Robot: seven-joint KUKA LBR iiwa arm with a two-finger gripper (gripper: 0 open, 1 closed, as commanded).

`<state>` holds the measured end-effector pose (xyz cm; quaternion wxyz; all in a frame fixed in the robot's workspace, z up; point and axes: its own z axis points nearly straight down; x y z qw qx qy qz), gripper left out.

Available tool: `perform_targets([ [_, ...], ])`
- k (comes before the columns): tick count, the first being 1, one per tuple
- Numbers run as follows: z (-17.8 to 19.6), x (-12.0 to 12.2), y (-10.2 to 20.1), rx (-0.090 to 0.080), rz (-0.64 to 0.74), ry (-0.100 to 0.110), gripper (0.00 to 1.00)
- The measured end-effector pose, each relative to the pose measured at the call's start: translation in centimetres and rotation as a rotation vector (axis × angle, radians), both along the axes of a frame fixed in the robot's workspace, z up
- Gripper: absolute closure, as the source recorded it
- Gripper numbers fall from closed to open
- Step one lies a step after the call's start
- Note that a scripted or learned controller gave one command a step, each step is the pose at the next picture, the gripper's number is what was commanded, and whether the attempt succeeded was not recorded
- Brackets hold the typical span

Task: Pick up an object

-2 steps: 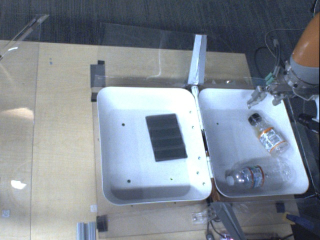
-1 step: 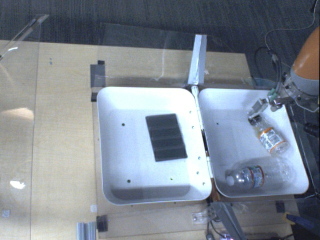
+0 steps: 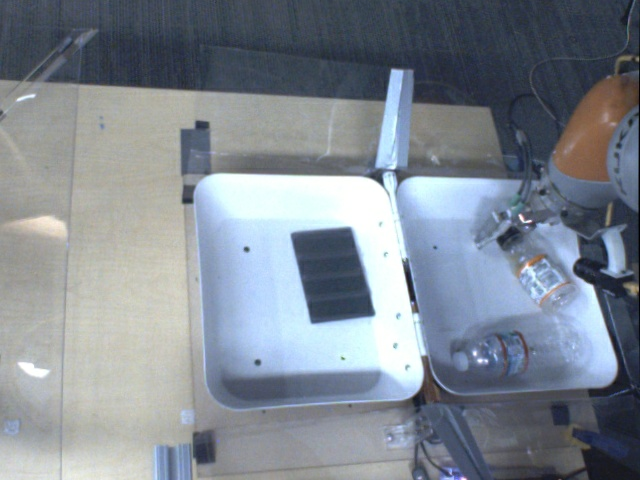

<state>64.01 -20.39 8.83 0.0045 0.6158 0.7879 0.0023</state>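
Bottle [image 3: 543,277] lies in the right bin [image 3: 440,268], just below the gripper [image 3: 505,223]. We can't tell the gripper's state, too small. Clear round plastic may roll or slip; second bottle [image 3: 492,352] sits near the front.

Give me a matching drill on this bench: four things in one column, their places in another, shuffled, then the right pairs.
Things:
1. black ridged slab
2. water bottle with a blue label
3. small bottle with an orange-and-white label
4. hand

Places:
A. near edge of the right bin
B. middle of the left bin
C. over the far part of the right bin
D. right bin, just nearer than the hand

Pairs: 1-B, 2-A, 3-D, 4-C
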Motion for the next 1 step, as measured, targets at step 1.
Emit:
perform_targets([
  [1, 1.22, 0.24, 0.16, -0.001, 0.004, -0.007, 1.0],
])
